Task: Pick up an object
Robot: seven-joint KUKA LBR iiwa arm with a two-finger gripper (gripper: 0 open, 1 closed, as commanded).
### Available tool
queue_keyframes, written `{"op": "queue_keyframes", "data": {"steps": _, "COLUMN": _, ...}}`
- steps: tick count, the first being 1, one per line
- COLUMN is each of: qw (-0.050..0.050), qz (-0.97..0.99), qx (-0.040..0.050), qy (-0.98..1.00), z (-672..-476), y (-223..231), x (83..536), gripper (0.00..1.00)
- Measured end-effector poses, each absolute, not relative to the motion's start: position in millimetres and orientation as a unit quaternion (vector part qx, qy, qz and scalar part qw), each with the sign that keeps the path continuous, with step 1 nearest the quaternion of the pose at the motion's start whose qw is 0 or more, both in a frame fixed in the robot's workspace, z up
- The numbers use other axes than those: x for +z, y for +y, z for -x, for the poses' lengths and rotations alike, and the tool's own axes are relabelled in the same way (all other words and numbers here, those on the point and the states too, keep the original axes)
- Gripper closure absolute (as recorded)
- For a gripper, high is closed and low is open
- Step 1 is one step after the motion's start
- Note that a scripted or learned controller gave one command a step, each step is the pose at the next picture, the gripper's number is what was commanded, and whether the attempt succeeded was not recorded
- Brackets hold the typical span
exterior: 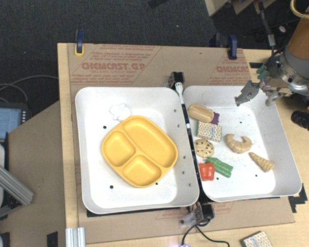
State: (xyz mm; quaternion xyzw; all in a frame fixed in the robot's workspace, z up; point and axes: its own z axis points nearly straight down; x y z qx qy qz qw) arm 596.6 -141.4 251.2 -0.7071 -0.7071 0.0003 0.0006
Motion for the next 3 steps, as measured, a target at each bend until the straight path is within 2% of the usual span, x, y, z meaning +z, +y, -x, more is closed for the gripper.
{"op": "queue_keyframes", "data": {"steps": 1, "qw": 0.005, "qz": 0.707, "qx": 0.0026, "qy": -0.707, "z": -552.5, "y": -128.1, "x": 95.4, "gripper": 0.0}}
{"op": "queue_keyframes", "data": {"steps": 2, "qw": 0.003, "qz": 0.708, "qx": 0.001, "qy": -0.707, "z": -494.3, "y": -97.8, "x": 84.0, "gripper": 0.0}}
{"op": "queue_keyframes", "data": {"steps": 3, "qw": -0.002, "qz": 0.706, "qx": -0.0011, "qy": -0.708, "z": -556.5, "y": -96.1, "x": 84.7, "gripper": 0.0}}
